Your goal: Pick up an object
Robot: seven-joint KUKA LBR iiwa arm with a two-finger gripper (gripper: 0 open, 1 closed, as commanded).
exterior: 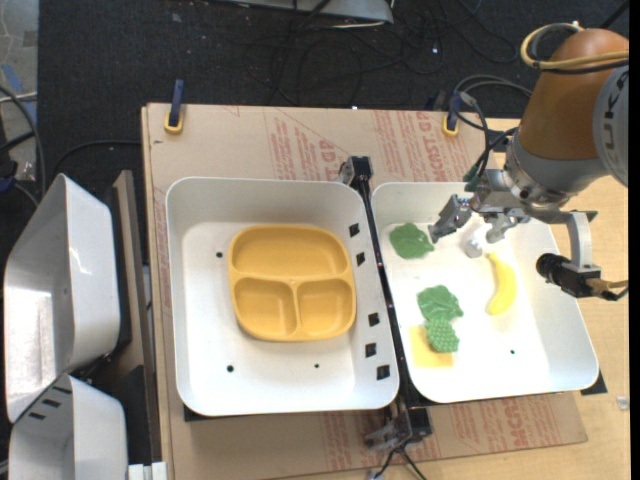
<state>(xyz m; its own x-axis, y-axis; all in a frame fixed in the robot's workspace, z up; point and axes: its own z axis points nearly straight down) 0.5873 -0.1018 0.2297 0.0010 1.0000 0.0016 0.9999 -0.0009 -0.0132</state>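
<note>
Cardboard covers the bench under both bins, and from my remote seat I read the scene upward from its bottom edge. Nearest me in the right bin lies a flat yellow square, and a bumpy green piece rests partly on its upper right corner. Touching that piece from above is a darker green leafy lump. To their right, well apart from them, a banana lies on the bin floor, curved and roughly upright in my view. In the left bin sits a yellow divided tray, with one long compartment at the top and two smaller ones below. Black clips run down the seam where the two bins meet.

Farther back in the right bin, a flat round green piece lies near the seam. Just to its right hangs the gripper; I see its two fingers spread apart, with nothing between them. The left finger comes close to the green round's edge, but I cannot tell whether they touch. The right finger is just above the banana's top end. Behind it, the arm enters from the right, its orange band uppermost. Two clamps hold the cardboard's far edge.
</note>
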